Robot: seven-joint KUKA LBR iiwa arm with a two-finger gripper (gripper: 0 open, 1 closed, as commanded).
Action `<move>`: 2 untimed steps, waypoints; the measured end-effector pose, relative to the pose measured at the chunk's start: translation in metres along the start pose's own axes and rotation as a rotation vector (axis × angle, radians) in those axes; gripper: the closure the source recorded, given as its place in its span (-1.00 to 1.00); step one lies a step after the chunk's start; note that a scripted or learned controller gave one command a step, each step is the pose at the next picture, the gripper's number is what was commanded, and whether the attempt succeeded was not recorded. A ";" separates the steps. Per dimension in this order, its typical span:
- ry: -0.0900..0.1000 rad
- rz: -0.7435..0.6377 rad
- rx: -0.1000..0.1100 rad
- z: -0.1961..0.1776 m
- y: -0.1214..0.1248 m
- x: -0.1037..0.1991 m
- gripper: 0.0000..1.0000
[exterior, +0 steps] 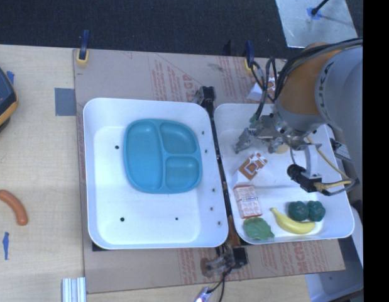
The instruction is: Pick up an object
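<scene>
My gripper (256, 147) hangs over the upper part of the right bin (345, 231), its two grey fingers spread open with nothing between them. Just below the fingertips lies a small brown and white packet (252, 167). A red and white packet (246, 201) lies further toward the front. Along the bin's front edge sit a green leafy vegetable (258, 229), a yellow banana (295, 224) and a dark green broccoli (306, 211).
The left bin (106, 225) holds a blue divided plate (163, 155). A toy sausage (13, 206) lies on the bench at far left, and a yellow and black device (0, 99) sits at the left edge. Black cables (307, 178) hang by the wrist.
</scene>
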State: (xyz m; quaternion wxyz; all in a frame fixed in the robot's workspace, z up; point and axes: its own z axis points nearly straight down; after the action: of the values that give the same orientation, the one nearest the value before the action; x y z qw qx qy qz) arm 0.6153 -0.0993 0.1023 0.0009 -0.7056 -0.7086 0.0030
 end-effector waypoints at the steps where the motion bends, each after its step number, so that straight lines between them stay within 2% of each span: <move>1: 0.002 0.003 0.000 0.011 -0.024 0.006 -1.00; 2: 0.000 0.003 -0.001 0.000 -0.023 0.004 1.00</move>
State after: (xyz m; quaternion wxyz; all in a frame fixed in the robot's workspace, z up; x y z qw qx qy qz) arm 0.5924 -0.0951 0.1025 0.0004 -0.7066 -0.7077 0.0024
